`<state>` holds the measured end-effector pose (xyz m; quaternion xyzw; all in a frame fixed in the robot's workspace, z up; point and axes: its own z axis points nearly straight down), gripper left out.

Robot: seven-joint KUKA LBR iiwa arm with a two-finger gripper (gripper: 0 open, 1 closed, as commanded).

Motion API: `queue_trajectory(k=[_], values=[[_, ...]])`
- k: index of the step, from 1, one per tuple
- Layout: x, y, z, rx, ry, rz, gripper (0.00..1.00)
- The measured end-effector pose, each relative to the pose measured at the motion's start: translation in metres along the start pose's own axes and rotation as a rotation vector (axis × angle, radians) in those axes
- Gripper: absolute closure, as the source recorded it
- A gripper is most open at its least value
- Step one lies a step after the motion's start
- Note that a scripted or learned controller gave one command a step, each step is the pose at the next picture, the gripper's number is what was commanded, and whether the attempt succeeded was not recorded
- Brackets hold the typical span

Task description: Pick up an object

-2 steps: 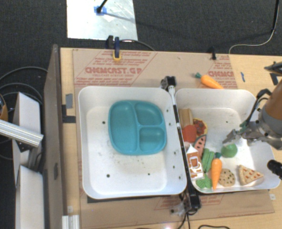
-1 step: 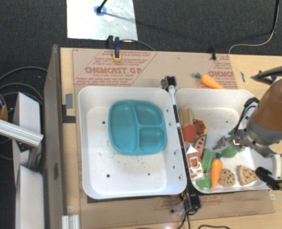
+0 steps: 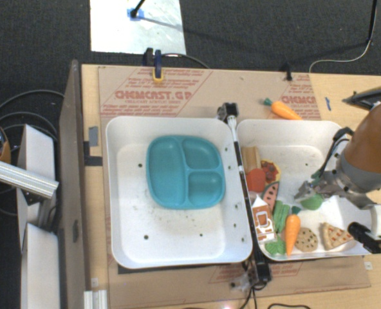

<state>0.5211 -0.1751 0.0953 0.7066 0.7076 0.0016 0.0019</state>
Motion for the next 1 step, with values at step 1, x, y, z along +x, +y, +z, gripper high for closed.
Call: queue_trajectory(k=[1], values=[[0.0684,0.0839,-0.1080,-0.014,0.000,-0.013,1.00]])
